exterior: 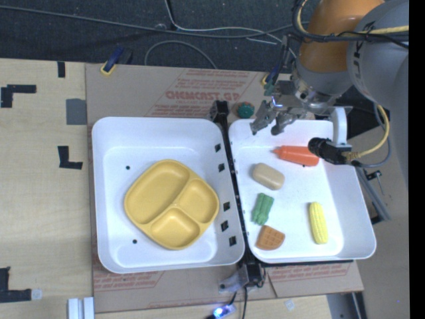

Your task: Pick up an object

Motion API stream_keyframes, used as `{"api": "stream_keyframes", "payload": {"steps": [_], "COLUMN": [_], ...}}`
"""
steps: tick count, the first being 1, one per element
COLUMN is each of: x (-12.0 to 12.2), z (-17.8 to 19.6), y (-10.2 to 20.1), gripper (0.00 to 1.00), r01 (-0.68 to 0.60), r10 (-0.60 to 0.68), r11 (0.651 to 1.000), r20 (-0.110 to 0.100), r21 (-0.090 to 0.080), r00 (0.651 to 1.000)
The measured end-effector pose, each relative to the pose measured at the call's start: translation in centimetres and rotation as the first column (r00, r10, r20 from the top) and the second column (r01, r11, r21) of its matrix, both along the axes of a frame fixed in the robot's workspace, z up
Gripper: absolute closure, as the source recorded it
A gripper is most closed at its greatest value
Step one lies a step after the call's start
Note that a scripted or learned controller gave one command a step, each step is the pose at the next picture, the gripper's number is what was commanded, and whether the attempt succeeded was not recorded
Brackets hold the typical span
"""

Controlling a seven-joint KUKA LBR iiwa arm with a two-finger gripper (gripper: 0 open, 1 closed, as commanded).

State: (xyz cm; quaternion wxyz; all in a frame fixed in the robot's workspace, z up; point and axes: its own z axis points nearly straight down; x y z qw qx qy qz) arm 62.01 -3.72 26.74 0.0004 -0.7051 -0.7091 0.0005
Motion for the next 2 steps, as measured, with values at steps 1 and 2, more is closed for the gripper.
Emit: {"api": "stream_keyframes", "payload": {"steps": [1,2], "x": [0.6,2.0], "z": [-1.5,-2.3], "y": [4.3,9.6], "gripper": [1.00,1.00], "r01": [0.001,0.000], "r10": [-0.001,0.000], "r11": [1.000,1.000], "r20": [-0.002,0.000], "r21": [0.000,0.000], "r00": [1.000,1.000]}}
